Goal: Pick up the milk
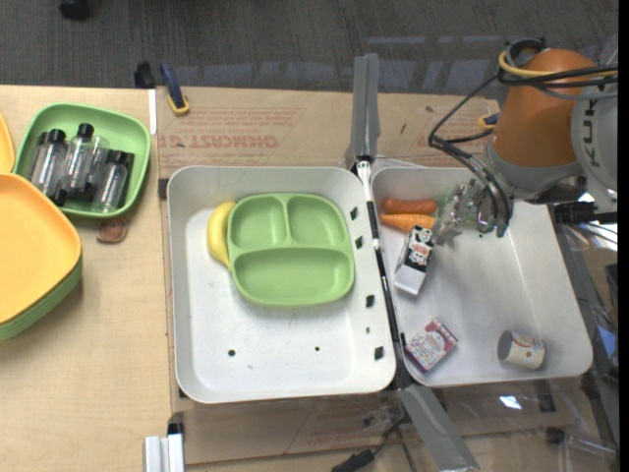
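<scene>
The milk [415,260] is a small white carton with a black-and-red print, lying tilted in the right bin [550,293] near its left wall. My gripper [462,216] hangs just to the right of and above the carton's top end, under the orange band of the arm. Nothing shows between the fingers, and their spread is hard to read against the cables. Two carrots [408,213] lie just left of the gripper, behind the carton.
A small red-and-white packet [431,345] lies at the right bin's front left, a small cup [522,350] on its side at the front right. The left bin [197,293] holds a green divided plate [291,248] and a yellow piece [217,232].
</scene>
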Controlling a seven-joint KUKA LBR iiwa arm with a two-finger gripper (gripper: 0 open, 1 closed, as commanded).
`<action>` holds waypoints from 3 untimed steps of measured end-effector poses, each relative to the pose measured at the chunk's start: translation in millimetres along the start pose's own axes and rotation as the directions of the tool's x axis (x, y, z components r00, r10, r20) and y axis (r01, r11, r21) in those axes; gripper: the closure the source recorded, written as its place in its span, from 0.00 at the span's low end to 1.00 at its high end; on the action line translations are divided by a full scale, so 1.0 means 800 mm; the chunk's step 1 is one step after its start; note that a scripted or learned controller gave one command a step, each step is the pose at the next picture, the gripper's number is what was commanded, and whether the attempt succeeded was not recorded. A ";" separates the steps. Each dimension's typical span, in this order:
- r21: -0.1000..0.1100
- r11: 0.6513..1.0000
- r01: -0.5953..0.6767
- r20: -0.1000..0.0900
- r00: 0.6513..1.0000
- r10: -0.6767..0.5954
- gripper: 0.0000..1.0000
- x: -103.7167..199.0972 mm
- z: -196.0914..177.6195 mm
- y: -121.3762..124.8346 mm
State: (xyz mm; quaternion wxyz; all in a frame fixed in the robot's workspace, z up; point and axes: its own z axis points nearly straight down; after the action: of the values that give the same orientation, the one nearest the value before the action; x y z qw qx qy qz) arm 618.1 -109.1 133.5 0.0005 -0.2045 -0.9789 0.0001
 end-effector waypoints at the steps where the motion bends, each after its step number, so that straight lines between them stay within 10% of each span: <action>1: -0.003 0.993 0.118 0.049 0.992 -0.118 1.00 -0.017 0.022 0.016; 2: -0.002 0.688 -0.726 0.004 0.688 0.726 1.00 -0.026 0.012 0.014; 3: -0.002 0.823 -0.569 0.004 0.823 0.569 1.00 -0.043 0.037 0.030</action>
State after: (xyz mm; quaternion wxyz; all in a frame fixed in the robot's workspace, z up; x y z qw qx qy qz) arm 659.3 -100.9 103.8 -0.0018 -0.4867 -0.8736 0.0004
